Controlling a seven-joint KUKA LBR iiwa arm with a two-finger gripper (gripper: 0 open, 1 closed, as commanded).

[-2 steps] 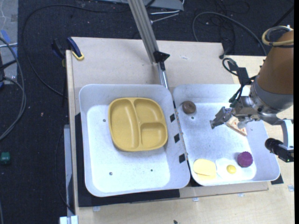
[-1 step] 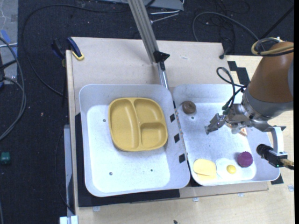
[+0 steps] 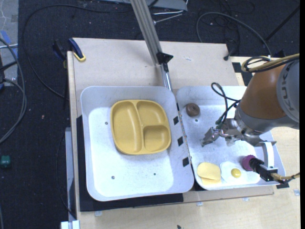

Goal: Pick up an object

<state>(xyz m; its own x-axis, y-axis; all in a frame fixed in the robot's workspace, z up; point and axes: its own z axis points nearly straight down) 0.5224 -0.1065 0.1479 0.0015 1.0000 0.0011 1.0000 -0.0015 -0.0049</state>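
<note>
Yellow divided plate [image 3: 141,127] lies in the left bin [image 3: 95,175], while in the right bin [image 3: 202,95] I see my end effector [image 3: 209,138] with fingers apart, gripping nothing, between a brown object [image 3: 192,109] farther off and a fried-egg toy [image 3: 232,171] nearer.

A pale wood bench [image 3: 119,63] stands on dark carpet [image 3: 38,32] strewn with black cables [image 3: 35,75] (one loops at left). A metal pole [image 3: 145,23] slants across.

matt yellow plastic tray [image 3: 141,127], speckled white bins [image 3: 95,175], bare wood bench [image 3: 119,61].
</note>
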